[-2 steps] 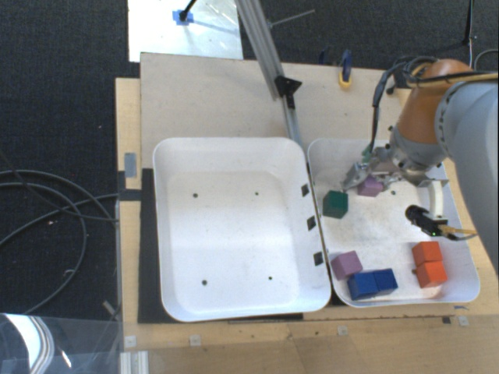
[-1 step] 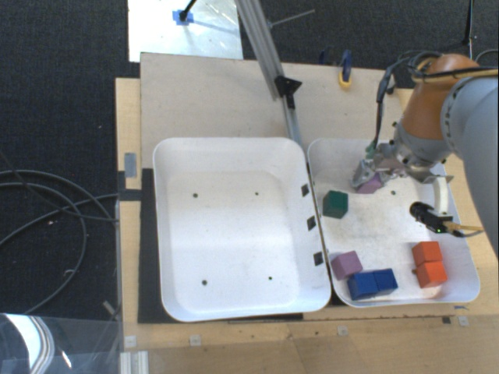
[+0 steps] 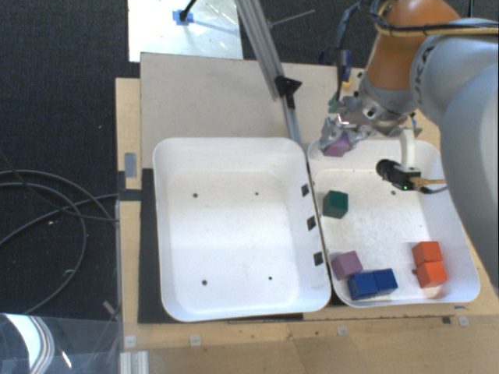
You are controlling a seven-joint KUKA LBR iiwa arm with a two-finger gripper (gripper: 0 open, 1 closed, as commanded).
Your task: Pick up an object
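You see the arm [image 3: 460, 76] cut off at the right edge, its wrist hiding the right bin's [image 3: 468, 287] far corner.

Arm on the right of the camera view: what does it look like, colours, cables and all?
The arm has smooth, rounded grey casing with an orange band above the wrist. Dark cables loop alongside that band down toward the wrist. Below it sits a metallic gripper of grey, angular parts. A white bracket hangs nearby, carrying a small black unit with a green light.
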